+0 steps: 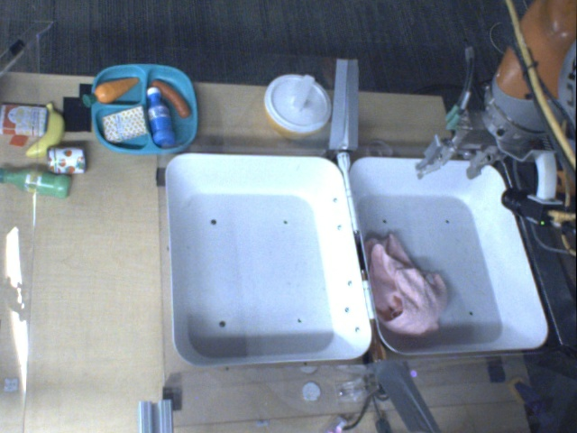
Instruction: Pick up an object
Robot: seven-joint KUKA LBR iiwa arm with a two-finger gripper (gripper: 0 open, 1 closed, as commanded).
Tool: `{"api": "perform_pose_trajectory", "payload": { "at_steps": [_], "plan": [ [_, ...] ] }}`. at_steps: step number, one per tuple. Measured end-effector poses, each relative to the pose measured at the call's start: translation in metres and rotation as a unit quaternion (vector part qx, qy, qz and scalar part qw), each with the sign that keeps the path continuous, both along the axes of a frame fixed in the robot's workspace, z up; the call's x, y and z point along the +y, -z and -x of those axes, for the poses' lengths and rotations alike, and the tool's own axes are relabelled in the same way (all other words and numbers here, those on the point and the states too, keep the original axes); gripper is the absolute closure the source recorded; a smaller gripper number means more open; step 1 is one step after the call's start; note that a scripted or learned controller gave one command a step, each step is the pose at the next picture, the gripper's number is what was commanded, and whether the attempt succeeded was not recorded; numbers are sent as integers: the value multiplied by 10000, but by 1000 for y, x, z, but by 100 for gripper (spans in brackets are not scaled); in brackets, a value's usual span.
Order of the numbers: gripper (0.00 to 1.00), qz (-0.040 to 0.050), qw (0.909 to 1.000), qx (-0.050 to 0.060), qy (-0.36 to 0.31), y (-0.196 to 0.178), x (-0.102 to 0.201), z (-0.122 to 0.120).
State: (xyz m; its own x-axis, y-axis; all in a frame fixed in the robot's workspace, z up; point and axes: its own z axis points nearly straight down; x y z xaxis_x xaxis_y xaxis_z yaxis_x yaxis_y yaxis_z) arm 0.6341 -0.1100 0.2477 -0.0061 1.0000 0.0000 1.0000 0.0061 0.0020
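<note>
**Pink cloth sits in the right bin, pincer spread above the far rim**

While the desk (90, 269) stretches pale and wooden along the left, its far corner carries a banana (47, 132), a small can (66, 160) and a green bottle (38, 182) lying on its side. Just beside them sits a blue divided tray (187, 106) with toy food and a small blue bottle in its compartments. Further right, a round white lidded container (297, 103) rests near the far edge. The left bin (257, 251) lies next, touching the right bin (446, 251) along a shared edge. A crumpled pink cloth (406, 287) lies in the right bin's near-left part, close to the dividing wall. Over that bin's far rim hovers the pincer (455, 159), its fingers spread apart and holding nothing, well apart from the cloth. The arm (532, 79) reaches in from the right.
</note>
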Motion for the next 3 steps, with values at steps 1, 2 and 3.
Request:
{"api": "perform_pose_trajectory", "payload": {
  "at_steps": [1,2,3],
  "plan": [
    [0,-1,9986,10,-522,135,0,42],
    [0,19,9893,-85,-1453,156,-6,78],
    [0,16,9929,-82,-1186,156,21,33]
  ]
}}
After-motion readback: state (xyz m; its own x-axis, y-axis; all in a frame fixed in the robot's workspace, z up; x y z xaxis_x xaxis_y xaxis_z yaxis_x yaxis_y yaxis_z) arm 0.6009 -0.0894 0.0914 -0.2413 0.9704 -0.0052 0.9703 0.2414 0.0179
